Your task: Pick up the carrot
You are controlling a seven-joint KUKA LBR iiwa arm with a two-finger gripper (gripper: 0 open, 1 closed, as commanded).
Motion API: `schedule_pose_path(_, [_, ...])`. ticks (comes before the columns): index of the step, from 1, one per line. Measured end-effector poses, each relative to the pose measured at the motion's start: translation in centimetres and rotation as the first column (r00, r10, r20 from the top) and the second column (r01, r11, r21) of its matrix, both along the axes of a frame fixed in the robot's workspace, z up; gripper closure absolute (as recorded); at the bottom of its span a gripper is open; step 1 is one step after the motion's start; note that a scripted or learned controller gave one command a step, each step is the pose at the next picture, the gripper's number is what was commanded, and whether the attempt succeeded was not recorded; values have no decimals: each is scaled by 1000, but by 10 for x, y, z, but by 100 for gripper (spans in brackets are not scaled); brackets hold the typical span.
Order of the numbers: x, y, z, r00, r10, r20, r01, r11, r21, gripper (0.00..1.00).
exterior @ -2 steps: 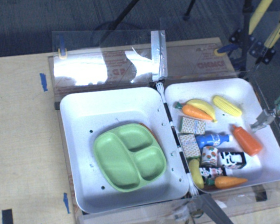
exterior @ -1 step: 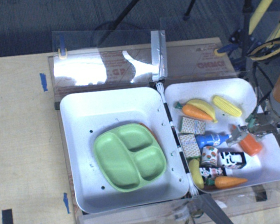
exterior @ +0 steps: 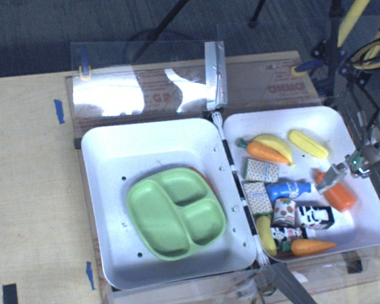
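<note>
Oblique overhead view of a light wooden table (exterior: 34, 220) bearing two shallow white plastic bins side by side. The left bin (exterior: 103, 164) contains a pale green three-compartment plastic tray (exterior: 176, 213). The right bin (exterior: 372, 226) holds a crowd of toy groceries: two orange plastic carrots, one with a green top lying in the upper left part (exterior: 265, 151), just beside a yellow banana (exterior: 276, 144), and one lying along the near wall (exterior: 312, 245); a yellow corn cob (exterior: 308, 144); a blue and white bottle (exterior: 288, 189); a black and white carton (exterior: 314, 216); and an orange-red block (exterior: 341, 196) near the right side. The task appears not yet accomplished: both carrots rest on the bin floor, neither raised and neither in contact with the robot. The robot's hand (exterior: 334, 174) reaches in over the bin's right wall, its grey and green body extending leftward at a low angle, with the tip poised just above the orange-red block and a small reddish piece beside it. Whether its fingers are spread or closed cannot be determined at this resolution, and no object is visibly held between them. The hand lies well apart from the upper carrot and nearer, though still clear of, the lower one; a reach and grasp seemingly remain.
</note>
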State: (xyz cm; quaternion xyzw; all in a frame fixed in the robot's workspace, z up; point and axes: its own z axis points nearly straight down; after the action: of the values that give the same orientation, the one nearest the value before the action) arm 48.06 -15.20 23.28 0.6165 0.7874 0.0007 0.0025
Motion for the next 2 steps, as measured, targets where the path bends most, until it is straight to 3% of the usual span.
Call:
schedule_pose_path(1, [66, -33, -7, 993, 119, 0, -119, 993, -1, 0])
schedule_pose_path(2, [129, -13, -37, 981, 192, 0, -192, 981, -1, 0])
